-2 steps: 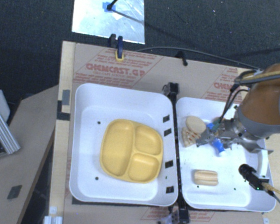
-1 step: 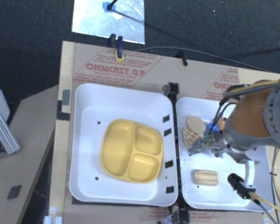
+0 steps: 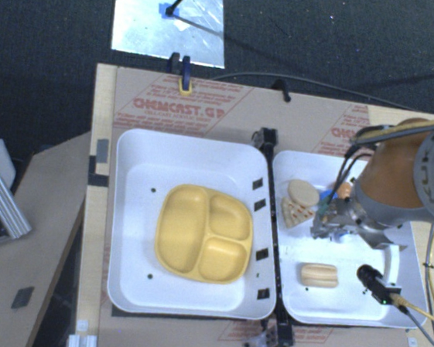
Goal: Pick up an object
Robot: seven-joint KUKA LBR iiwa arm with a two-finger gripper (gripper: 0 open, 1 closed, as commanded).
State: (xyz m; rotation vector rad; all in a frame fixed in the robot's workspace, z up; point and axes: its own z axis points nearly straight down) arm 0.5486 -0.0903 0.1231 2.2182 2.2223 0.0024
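From above, you see the arm reaching in from the right over the right bin, its jaws low beside the waffle-shaped piece near the bin's upper left. You cannot tell whether the jaws are released or clenched; nothing shows between them. A bread roll lies apart, lower in the same bin. The left bin holds a yellow tray. This looks like the approach step; next you'd need to centre over one piece and close.
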